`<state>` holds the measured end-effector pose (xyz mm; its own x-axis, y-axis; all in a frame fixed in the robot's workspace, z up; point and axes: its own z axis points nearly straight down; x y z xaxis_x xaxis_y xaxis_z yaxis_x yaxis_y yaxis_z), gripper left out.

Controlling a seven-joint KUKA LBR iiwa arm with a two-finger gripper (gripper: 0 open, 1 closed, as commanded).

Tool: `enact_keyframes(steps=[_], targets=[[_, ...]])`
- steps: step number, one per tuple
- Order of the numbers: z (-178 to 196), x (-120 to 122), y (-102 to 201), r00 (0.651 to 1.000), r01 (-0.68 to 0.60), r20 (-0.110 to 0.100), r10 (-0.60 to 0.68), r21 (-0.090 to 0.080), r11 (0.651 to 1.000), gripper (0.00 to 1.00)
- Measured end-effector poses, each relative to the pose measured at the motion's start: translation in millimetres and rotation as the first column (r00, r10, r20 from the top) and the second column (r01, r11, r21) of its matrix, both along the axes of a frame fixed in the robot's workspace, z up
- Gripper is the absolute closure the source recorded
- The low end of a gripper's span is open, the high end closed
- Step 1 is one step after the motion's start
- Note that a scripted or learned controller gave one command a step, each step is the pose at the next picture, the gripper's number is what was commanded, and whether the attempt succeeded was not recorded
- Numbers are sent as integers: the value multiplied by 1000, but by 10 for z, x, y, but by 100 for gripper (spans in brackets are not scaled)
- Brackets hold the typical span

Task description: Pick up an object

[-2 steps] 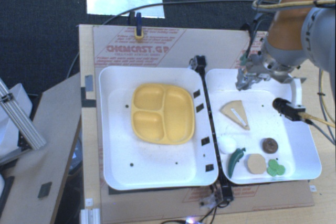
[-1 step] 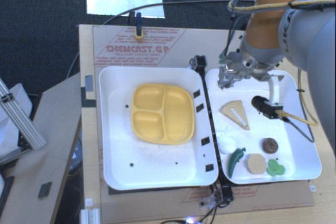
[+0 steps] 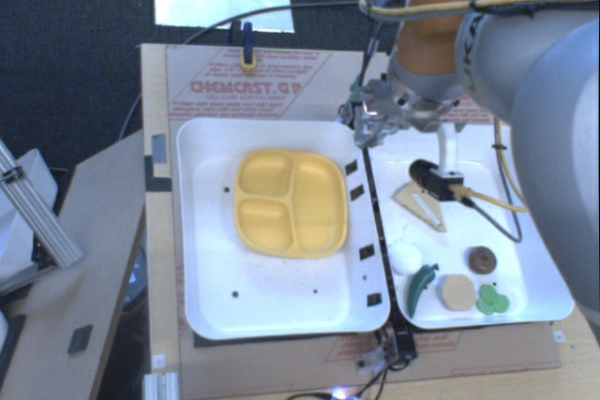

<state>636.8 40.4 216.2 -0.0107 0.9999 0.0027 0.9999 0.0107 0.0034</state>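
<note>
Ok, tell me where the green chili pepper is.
The green chili pepper lies in the right bin, near its front left corner, just below the white ball and left of the tan disc.

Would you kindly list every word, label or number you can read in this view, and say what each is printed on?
"CHEMCAST GP", in red, on the brown protective sheet behind the left bin.
Smaller red print repeats diagonally across the same sheet: too blurred to read.
More red print on the sheet's strip in front of the bins: also unreadable.
</note>
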Motion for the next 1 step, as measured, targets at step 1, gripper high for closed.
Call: enact_keyframes(steps=[1], targets=[[-12,64,633,1000,0,0,0,-1,1000,100]])
